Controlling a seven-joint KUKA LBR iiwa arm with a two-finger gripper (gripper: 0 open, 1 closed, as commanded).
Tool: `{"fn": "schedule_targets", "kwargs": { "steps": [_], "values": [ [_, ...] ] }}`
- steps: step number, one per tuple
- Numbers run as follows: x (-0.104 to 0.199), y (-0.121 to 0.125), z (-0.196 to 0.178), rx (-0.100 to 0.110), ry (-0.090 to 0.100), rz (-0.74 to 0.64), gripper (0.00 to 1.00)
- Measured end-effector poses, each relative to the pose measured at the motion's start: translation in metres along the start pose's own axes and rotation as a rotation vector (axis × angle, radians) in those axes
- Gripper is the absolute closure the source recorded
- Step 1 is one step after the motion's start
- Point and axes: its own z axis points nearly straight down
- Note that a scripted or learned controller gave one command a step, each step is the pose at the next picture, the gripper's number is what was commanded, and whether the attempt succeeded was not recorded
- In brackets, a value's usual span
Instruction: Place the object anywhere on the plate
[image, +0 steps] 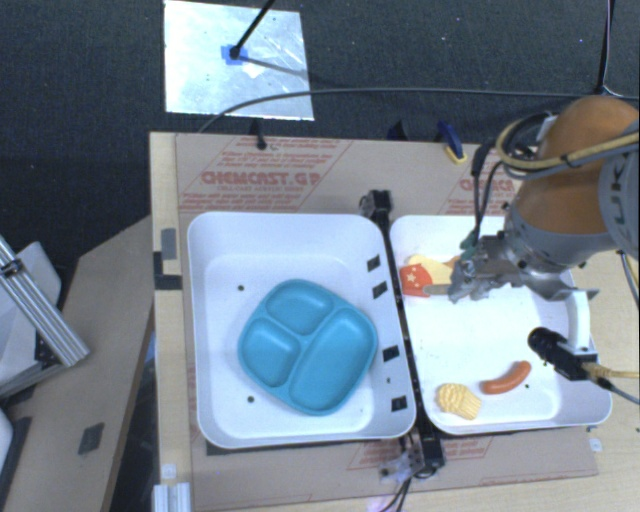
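gripper (468, 282) low in right bin (500, 405), grip state can't tell | red-yellow toy food (422, 273) just beside it, top-left corner | blue plate (306, 345) in left bin (225, 330) | tip: confirm secure pinch, lift clear of divider, then cross to plate

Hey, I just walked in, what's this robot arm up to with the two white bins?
The arm's gripper is down in the right bin, at a red and yellow toy food piece near that bin's upper left corner. Whether it has hold of the piece can't be told from this angle. A toy hot dog and a yellow corn piece lie near the bin's front edge. The blue divided plate sits in the left bin with nothing on it yet.
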Motion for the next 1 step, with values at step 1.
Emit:
{"fn": "schedule_targets", "kwargs": {
  "steps": [1],
  "values": [
    [0.0449, 0.0133, 0.0102, -0.001, 0.000, -0.001, 1.00]
  ]
}}
